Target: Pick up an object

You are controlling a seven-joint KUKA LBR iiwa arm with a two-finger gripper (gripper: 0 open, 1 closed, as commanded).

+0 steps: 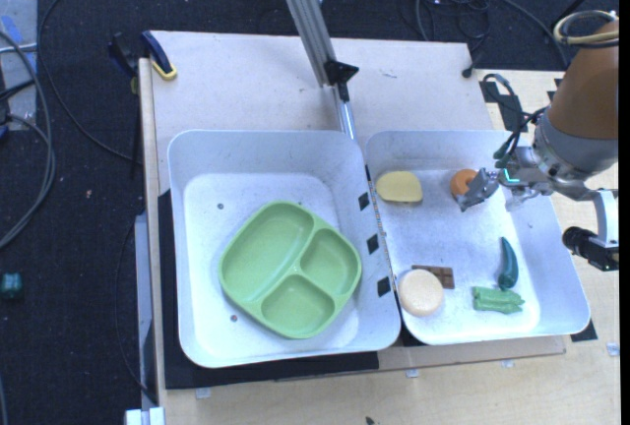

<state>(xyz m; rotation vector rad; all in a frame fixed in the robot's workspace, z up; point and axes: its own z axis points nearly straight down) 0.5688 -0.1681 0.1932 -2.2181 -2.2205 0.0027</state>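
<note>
The arm (pixel 581 123) comes in from the right edge of the view, its orange band sitting high near the upper right and the grey wrist angled down and leftward over the right bin (pixel 551 315). The gripper (pixel 476 190) hangs low over the upper part of that bin, its dark fingers pointing left toward a small orange object (pixel 463 182) that lies just beside or partly under the fingertips; whether they touch it cannot be told from this slant, nor can the claw's state, released or clenched, be made out. Nothing is seen clearly lifted between the fingers. In the same bin, a pale yellow piece (pixel 399 186) rests near the upper left corner, well apart from the gripper. Lower down, a round cream-coloured item (pixel 421 294) sits against the bin's left wall, touching a small brown block (pixel 438 275) just above and to its right. Toward the lower right, a dark teal curved object (pixel 507 263) lies upright along the bin floor, and just beneath it lies a bright green piece (pixel 496 300), the two near or touching. The left bin (pixel 197 177) holds a light green divided plate (pixel 289 269) with three compartments, set at a slant in the middle of the bin
</note>
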